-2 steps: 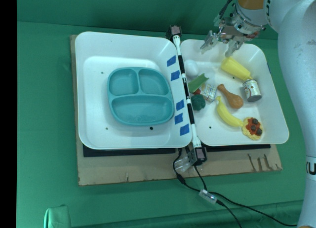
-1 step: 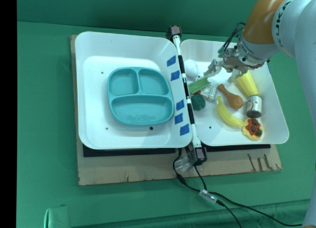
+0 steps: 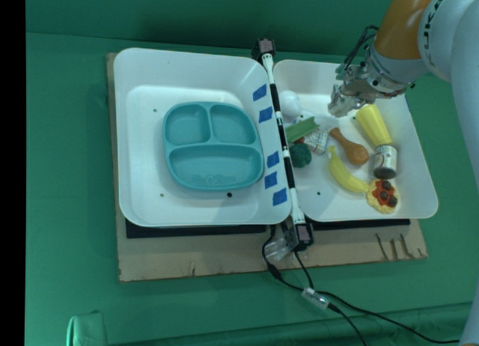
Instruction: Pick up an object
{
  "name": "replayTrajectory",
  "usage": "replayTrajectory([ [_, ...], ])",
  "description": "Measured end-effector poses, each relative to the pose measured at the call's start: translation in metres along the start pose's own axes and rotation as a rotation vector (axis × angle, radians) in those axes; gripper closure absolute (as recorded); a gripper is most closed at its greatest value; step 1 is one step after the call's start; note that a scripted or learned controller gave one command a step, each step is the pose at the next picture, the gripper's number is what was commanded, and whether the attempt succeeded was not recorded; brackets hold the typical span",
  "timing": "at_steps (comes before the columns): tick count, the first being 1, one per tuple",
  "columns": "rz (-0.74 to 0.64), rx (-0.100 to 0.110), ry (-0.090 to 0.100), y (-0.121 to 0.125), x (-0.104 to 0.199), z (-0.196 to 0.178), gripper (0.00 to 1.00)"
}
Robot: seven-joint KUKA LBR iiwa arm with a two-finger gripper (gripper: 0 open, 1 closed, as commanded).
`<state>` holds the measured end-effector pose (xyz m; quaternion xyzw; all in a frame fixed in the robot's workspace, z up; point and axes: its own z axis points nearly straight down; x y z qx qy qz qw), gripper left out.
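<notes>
The right bin (image 3: 419,187) holds several toy foods. A white egg (image 3: 290,102) lies near the divider, with a green slab (image 3: 303,128) and a small printed packet (image 3: 317,141) beside it. Below them sit a dark green broccoli (image 3: 300,155), a brown drumstick (image 3: 349,146), a yellow banana (image 3: 346,174) and a pizza slice (image 3: 383,195). A yellow bottle with a silver cap (image 3: 376,138) lies at the right. My gripper (image 3: 339,106) hangs over the bin's upper middle, just left of the bottle's top and above the drumstick.
The left bin (image 3: 138,112) carries a teal three-compartment plate (image 3: 212,144). A divider rail with blue tape tabs (image 3: 273,138) runs between the bins. Cables (image 3: 314,296) trail off the bench front. Green cloth surrounds the cardboard base.
</notes>
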<state>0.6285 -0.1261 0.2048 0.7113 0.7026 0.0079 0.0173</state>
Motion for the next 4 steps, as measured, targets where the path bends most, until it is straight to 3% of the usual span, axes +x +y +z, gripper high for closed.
replayTrajectory([
  [1,0.0,0.001,0.001,0.0,0.0,0.0,0.0],
  [2,-0.006,0.014,0.005,-0.051,-0.006,0.015,0.0],
  [3,0.0,-0.002,-0.001,-0.047,-0.009,-0.001,1.0],
  [4,-0.008,0.023,0.011,0.0,0.075,-0.096,1.0],
])
